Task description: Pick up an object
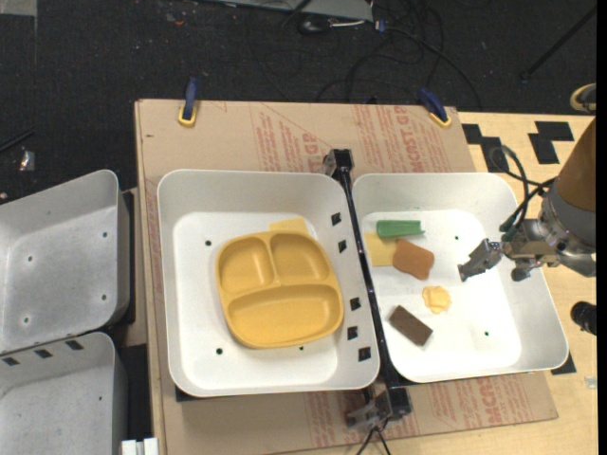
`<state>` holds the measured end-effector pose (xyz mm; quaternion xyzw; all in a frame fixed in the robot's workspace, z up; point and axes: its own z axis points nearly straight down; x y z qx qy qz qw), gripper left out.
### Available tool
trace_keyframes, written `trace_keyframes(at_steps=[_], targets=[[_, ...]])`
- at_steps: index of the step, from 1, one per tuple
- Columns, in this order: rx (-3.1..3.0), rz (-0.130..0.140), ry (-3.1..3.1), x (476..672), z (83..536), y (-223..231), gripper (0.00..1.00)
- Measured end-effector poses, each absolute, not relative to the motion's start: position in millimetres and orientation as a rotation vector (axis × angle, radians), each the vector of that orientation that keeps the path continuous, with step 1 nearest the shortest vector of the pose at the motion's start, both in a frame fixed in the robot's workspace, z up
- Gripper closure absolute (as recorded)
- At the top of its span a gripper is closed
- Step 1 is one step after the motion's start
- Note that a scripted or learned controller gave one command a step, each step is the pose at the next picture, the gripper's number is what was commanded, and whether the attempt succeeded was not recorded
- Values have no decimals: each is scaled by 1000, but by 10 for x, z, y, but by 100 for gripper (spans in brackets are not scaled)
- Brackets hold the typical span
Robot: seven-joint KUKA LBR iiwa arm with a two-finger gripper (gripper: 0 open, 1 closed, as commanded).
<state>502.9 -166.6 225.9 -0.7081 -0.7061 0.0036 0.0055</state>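
Probably the orange-brown block (pixel 413 259) is lying light and stiff (likely foam or plastic), best pinched across its short sides. Beside it, leftward, are lying the green piece (pixel 399 227) and, farther left, the yellow tray (pixel 281 288). To its right the gripper (pixel 493 263) is hovering over the white bin (pixel 531 320) floor, fingers spread, gripping nothing.

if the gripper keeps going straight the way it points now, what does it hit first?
The gripper points left across the right bin. First in that line is probably the orange-brown block, with the green block just above that line. Its height over the bin floor is unclear, so it might pass over them.
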Motion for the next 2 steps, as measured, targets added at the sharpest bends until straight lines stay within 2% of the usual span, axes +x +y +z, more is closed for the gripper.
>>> trace_keyframes(at_steps=[1,2], targets=[[-2220,1,-2222,5056,2322,-1661,0],[-2218,4,-2218,5128,1783,-1583,0]])
